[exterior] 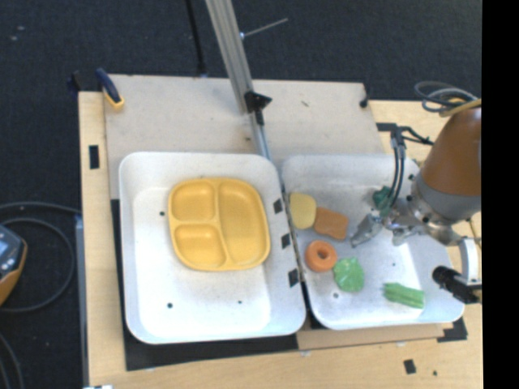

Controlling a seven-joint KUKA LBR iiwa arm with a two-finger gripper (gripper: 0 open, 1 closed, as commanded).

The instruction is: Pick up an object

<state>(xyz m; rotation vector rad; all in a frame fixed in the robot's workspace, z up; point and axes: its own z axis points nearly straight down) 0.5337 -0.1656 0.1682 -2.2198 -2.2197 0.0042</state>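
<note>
The right bin (349, 173) holds several small things. A pale yellow piece (302, 210) lies by its left wall, and a brown block (331, 223) lies next to it. An orange ring (321, 256) and a green lump (349, 274) lie below them. A green elongated piece (404, 295) sits near the bin's front right. My gripper (362, 232) hangs over the middle of the bin, just right of the brown block and above the green lump, with nothing seen in it.
The left bin (146, 298) bears a yellow divided plate (220, 223). A slanted metal pole (231, 47) rises behind the bins. The arm's orange band (454, 148) looms over the right bin's right side.
</note>
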